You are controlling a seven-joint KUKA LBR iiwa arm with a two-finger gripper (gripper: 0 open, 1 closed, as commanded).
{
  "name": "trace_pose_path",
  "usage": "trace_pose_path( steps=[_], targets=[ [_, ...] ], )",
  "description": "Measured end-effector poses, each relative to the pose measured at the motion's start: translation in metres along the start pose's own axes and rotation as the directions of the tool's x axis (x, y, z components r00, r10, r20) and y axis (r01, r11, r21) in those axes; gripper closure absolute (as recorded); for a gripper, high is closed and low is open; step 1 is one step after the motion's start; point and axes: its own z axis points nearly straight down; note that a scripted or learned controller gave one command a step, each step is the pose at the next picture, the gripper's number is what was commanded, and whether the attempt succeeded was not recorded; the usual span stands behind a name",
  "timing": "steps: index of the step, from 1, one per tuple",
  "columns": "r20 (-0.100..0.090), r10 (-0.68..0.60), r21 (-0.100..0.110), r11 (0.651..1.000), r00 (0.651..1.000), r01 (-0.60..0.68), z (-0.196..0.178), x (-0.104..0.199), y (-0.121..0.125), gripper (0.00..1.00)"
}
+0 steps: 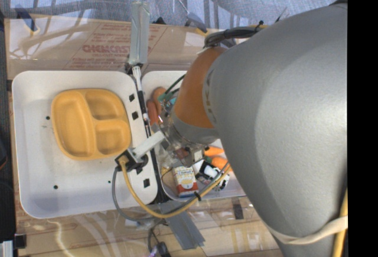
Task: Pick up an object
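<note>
Looming arm hides most right-bin clutter.

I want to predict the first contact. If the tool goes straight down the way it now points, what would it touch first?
Probably the small orange-and-white carton in the right bin, which lies just below the tool. Depth is unclear from this slanted view, so it may instead reach the bin floor beside it.

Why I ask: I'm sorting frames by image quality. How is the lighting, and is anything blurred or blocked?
Camera view: even, soft light; pale streaky reflections on the brown bench above the bins; the yellow tray in the left bin is sharp; the grey arm looms large, slightly soft, and covers most of the right bin, hiding the claw.
</note>
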Motion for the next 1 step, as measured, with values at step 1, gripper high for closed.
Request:
trace_pose_path(
  steps=[1],
  targets=[
    [-0.003, 0.073, -0.004, 0.997, 0.997, -0.073, -0.0008, -0.0278, 0.0701, 1.0]
  ],
)
